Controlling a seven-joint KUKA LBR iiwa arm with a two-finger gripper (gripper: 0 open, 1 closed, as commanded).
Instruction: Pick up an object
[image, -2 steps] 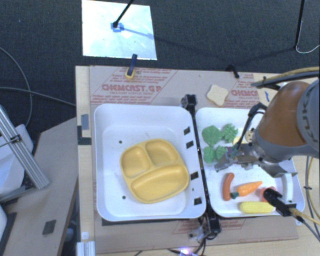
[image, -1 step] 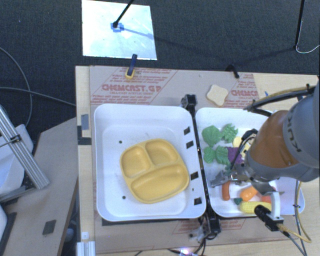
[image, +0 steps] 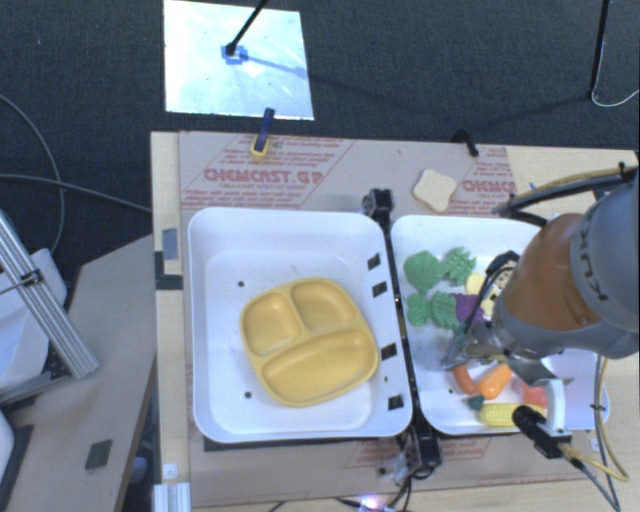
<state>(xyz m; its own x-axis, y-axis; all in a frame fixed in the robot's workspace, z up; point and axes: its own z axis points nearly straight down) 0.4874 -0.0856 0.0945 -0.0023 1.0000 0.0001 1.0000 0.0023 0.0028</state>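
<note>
carrot (image: 484, 381) lying slantwise, tool (image: 468, 352) just above — right bin (image: 440, 412)

- A tan counter (image: 300, 170), its top covered by brown sheet printed with red lettering, carries everything.
- Two shallow white plastic bins sit side by side on it and touch at the middle: the left bin (image: 215, 300) takes up the left and centre, the right bin (image: 430, 420) reaches toward the right edge.
- A pale, toast-shaped slice of toy bread (image: 435, 189) lies on the bare sheet near the far edge, just beyond the right bin.
- A blue-and-yellow stick-like tool (image: 263, 134) rests at the far edge, toward the far left corner.
</note>
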